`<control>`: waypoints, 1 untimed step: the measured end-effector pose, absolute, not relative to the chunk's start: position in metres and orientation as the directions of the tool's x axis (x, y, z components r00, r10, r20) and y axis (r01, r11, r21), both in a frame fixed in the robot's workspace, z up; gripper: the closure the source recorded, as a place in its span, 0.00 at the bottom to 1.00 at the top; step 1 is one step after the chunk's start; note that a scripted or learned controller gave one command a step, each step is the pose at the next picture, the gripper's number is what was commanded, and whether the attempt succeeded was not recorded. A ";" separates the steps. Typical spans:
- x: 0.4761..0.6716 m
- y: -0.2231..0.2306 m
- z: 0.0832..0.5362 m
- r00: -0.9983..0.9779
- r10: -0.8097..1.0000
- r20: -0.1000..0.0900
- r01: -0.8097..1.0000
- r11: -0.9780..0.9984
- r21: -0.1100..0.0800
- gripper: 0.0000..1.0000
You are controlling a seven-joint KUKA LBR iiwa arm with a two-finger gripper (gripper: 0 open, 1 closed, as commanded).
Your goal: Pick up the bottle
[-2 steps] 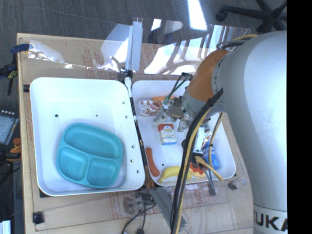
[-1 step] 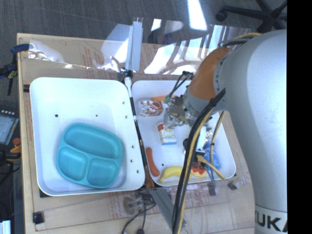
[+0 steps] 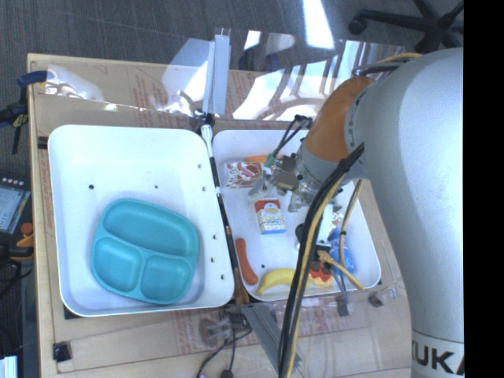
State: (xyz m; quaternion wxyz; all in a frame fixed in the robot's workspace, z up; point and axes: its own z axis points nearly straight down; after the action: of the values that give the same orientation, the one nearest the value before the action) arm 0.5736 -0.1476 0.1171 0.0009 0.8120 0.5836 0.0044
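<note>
Left bin (image 3: 71,156): teal divided tray (image 3: 146,250), bare floor around it. Right bin (image 3: 236,144): bottle (image 3: 270,216) mid-floor, hot dog (image 3: 246,261), banana (image 3: 277,279) near front rim; arm (image 3: 409,172) overhangs right half. Gripper (image 3: 285,178) above bottle; jaws' state unclear.

Grey arm (image 3: 417,172) from the right, orange-banded wrist (image 3: 335,124) angled down-left.

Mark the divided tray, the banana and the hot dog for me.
Turquoise plastic divided tray (image 3: 146,250), camera view, the ridge between its compartments.
Yellow toy banana (image 3: 277,279), camera view, middle of its curve.
Red-orange toy hot dog (image 3: 246,261), camera view, middle of its length.
</note>
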 end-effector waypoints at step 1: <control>0.573 -0.147 0.125 0.313 0.950 0.006 0.950 -0.313 0.003 1.00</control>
State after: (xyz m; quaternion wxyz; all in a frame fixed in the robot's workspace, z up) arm 0.5731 -0.1471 0.1254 -0.0007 0.8102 0.5862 0.0033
